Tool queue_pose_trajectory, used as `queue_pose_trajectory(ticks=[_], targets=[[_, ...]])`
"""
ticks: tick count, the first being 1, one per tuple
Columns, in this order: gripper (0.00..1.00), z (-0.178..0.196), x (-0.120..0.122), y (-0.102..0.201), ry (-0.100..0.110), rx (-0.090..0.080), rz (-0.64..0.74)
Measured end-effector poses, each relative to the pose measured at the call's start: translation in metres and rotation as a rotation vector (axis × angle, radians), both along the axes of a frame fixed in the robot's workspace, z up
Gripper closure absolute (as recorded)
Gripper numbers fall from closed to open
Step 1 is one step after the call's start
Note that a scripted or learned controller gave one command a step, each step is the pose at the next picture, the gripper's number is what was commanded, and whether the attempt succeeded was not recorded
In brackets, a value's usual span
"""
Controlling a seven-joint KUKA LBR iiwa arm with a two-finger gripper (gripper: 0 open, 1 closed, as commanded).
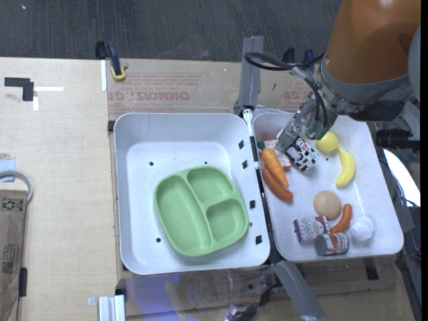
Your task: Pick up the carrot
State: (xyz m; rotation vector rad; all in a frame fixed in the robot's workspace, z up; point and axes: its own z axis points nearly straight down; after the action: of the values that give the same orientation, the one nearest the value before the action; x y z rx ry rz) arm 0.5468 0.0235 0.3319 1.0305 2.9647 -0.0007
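Observation:
The carrot is orange and lies slanted near the left wall of the right bin, over a longer orange-red piece. My gripper hangs just above and to the right of the carrot's upper end, close to a black-and-white checkered object. Nothing can be seen held in it. The arm's orange band rises at the top right.
The right bin also holds a banana, a yellow lemon, a tan egg-shaped item, a sausage, a white ball and two small cans. A green divided plate sits in the left bin.

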Motion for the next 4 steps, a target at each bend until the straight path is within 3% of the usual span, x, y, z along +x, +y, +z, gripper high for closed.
queue_pose_trajectory(ticks=[1, 2, 3, 4], targets=[[1.00, -0.035, -0.068, -0.011, 0.003, 0.000, 0.000], [1.00, 0.051, -0.036, -0.011, 0.001, 0.000, -0.008], [1.00, 0.058, 0.023, -0.068, 0.000, -0.001, 0.218], [1.00, 0.027, 0.015, -0.129, 0.001, 0.000, 0.394]])
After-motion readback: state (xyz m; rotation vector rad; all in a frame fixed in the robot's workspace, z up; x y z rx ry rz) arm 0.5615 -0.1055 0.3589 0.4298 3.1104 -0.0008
